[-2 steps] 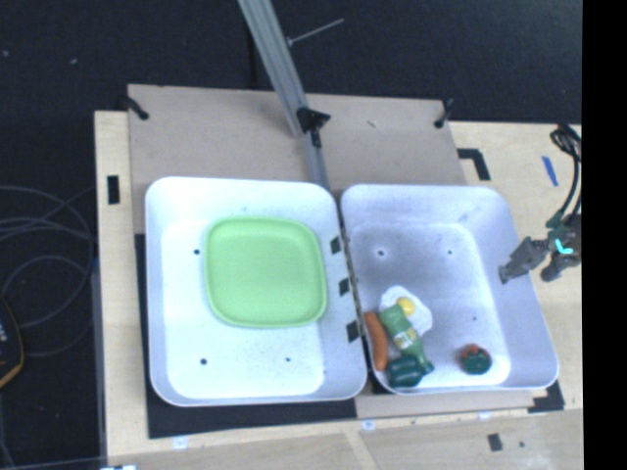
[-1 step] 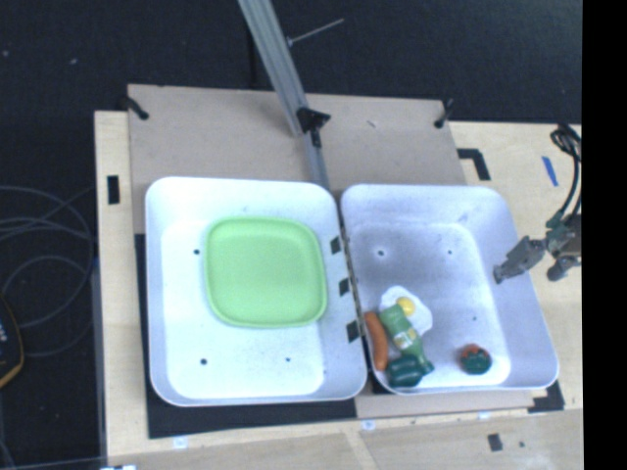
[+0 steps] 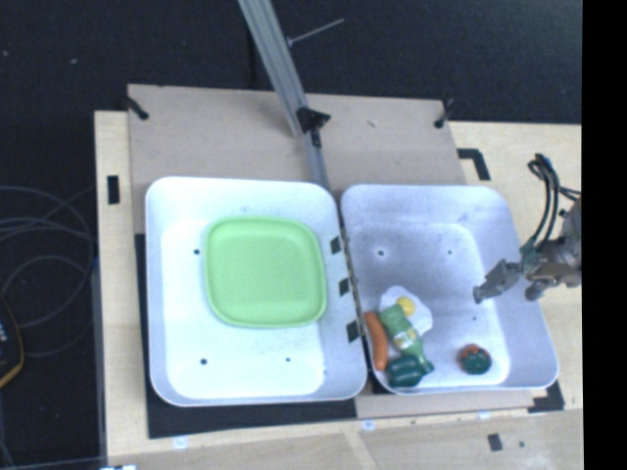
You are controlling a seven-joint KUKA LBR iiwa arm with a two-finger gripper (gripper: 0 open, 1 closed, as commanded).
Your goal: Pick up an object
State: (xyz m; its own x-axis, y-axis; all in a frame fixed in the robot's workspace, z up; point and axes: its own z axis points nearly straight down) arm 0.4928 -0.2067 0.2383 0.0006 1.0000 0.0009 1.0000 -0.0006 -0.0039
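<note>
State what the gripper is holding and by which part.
Nothing is held. The gripper hangs over the right bin's right side, apart from the objects at the bin's bottom.

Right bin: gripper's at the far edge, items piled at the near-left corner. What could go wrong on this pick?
1. The orange piece, the green bottle-like item and the dark green item lie packed together against the right bin wall; a grasp may catch two or slip off.
2. The gripper sits at the bin's right rim and could clip it descending.
3. The small round item may roll.
</note>
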